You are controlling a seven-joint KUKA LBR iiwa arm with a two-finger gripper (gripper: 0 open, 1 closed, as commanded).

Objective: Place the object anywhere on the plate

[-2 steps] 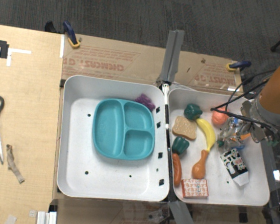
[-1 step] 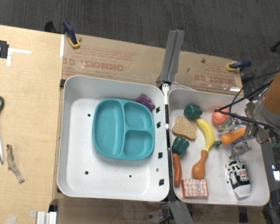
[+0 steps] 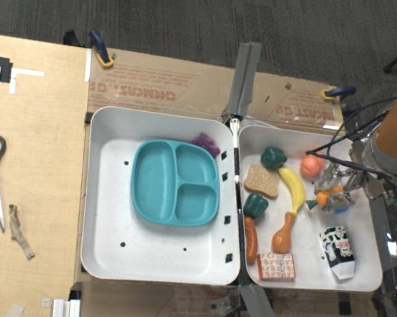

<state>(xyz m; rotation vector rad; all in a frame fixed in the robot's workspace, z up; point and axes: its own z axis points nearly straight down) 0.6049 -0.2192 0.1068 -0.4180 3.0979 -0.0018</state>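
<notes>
Teal divided plate (image 3: 177,183), flat, left bin

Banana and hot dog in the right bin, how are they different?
The banana is yellow, while the hot dog is reddish orange. The banana curves like a bow; the hot dog is nearly straight. The banana looks thicker and sits nearer the bin's middle, while the hot dog lies close along the right bin's left wall. Both are long toy foods lying flat in that bin, running roughly front to back.
</notes>
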